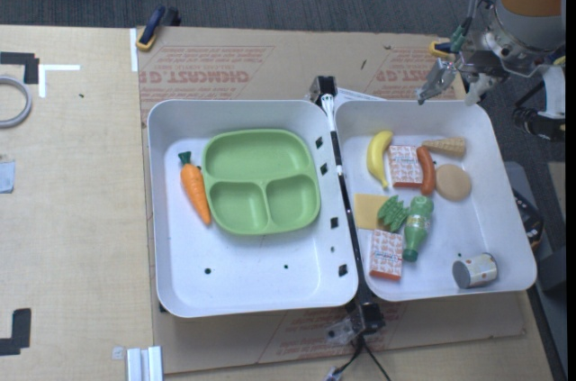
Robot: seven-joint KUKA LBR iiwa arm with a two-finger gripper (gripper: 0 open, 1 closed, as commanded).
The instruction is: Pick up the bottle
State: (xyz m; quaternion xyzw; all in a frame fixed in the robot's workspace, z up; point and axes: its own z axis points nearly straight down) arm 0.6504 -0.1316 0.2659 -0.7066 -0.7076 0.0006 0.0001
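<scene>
The tool [441, 82] hangs over the far rim of the right bin [499, 149], fingers slightly spread, pinching nothing. The green bottle [416, 229] lies well apart from it in that bin's middle — beside a leafy green toy [392, 213], near a banana [379, 156] and a small can [475, 270].

Pale wooden bench [72, 217], cardboard sheet [234, 68], two white bins [261, 289] side by side, perhaps a tape roll [11, 102]
</scene>
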